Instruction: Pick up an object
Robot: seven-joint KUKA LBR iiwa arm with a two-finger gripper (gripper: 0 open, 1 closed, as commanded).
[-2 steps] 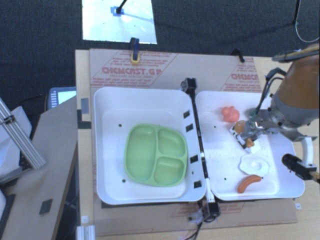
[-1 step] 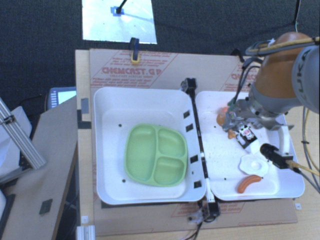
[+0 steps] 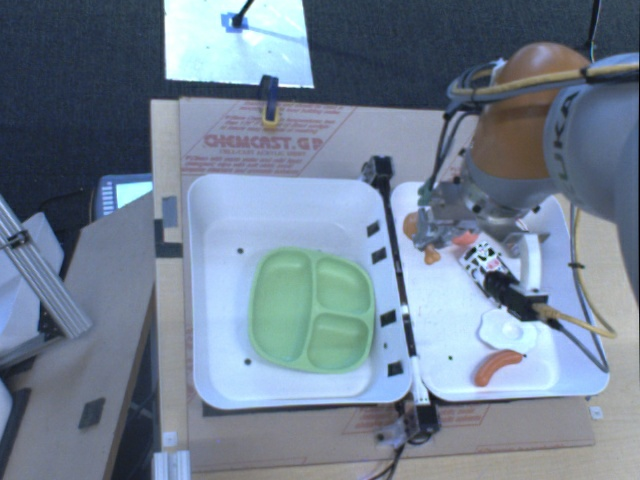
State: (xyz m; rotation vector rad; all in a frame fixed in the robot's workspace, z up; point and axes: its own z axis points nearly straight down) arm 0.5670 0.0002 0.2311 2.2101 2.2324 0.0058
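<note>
The right bin (image 3: 570, 363) holds several small toys. A fried egg (image 3: 505, 330) and an orange sausage (image 3: 498, 367) lie near its front. A black-and-white cow-patterned piece (image 3: 483, 260) sits mid-bin beside a white curved piece (image 3: 531, 259). Small orange bits (image 3: 432, 256) and a red scrap (image 3: 464, 238) lie at the back left. My gripper (image 3: 432, 230) hangs low over that back-left corner, just above the orange bits, and its grey body hides what lies under it.
The left bin (image 3: 215, 268) carries a green divided plate (image 3: 310, 310). A black divider with clips (image 3: 392, 268) separates the bins. A black connector (image 3: 512, 296) with a yellow cable (image 3: 580, 320) trails across the right bin. The arm's bulk covers that bin's back.
</note>
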